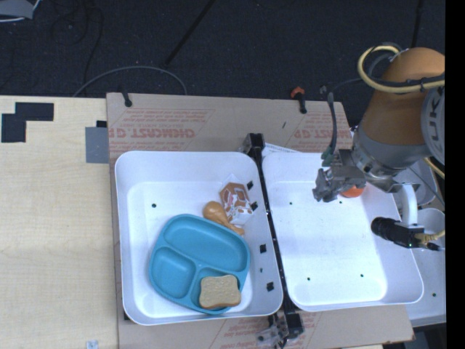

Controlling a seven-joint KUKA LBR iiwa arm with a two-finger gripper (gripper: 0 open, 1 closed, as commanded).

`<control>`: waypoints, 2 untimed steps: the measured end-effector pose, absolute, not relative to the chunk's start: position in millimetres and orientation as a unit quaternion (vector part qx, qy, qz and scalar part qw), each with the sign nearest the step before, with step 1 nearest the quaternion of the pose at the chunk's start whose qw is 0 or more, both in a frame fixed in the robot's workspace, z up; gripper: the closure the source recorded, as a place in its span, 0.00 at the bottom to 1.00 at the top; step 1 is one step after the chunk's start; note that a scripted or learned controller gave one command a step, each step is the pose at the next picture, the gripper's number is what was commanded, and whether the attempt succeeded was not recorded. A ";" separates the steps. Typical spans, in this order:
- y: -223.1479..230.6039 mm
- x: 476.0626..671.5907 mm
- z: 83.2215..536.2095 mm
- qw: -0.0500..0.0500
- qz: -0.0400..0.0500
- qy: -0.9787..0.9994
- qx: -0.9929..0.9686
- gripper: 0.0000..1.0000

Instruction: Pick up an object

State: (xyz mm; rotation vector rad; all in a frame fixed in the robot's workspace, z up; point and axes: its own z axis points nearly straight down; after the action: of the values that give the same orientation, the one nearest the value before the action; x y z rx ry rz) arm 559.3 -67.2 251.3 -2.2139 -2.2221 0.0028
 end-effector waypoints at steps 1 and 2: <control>-9.4 546.8 239.3 0.003 0.001 -0.708 -0.706 1.00; 42.8 538.8 246.2 0.002 0.001 -0.709 -0.705 1.00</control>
State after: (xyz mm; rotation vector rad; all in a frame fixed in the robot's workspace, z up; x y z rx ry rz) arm 538.8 42.8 246.2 -2.2130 -2.2241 0.0020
